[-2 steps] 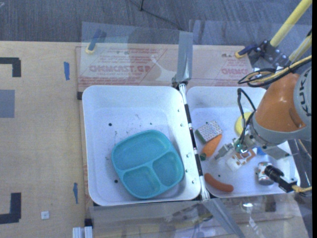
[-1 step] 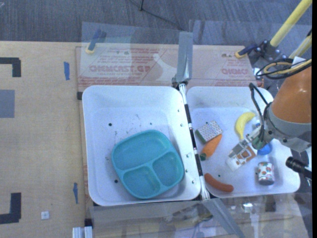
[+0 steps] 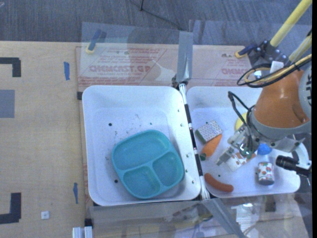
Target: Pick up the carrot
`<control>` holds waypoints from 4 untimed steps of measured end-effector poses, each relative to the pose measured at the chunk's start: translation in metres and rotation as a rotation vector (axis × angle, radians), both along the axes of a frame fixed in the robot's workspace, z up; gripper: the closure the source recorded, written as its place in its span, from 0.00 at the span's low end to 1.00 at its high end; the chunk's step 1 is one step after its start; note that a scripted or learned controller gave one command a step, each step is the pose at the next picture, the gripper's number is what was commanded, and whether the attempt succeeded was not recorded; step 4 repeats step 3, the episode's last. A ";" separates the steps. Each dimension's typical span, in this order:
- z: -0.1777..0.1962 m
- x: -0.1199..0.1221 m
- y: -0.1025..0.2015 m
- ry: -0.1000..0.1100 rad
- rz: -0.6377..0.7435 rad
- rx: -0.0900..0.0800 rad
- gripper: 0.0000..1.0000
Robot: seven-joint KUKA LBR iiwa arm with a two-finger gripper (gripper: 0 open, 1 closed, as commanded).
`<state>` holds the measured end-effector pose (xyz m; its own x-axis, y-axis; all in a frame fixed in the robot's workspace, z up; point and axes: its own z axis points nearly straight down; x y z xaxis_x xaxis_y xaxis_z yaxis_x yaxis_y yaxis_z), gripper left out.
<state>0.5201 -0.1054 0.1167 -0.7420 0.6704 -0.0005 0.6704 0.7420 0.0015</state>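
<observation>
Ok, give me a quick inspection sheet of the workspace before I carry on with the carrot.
Surface: wooden bench bearing left bin and right bin.
Job's things: carrot lying in right bin near the divider, not held.
Clutter: teal divided plate in left bin; checkered block, sausage, strawberry-print can, blue item in right bin.
Hand: hand low over right bin, right of carrot.
Cables: black and yellow loops above the wrist.
Surroundings: grey carpet.
</observation>
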 end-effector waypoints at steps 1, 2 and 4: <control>-0.027 0.042 0.008 -0.006 -0.173 -0.001 0.00; -0.015 0.044 0.006 -0.017 -0.177 -0.001 1.00; 0.069 0.009 0.047 -0.005 0.204 -0.002 1.00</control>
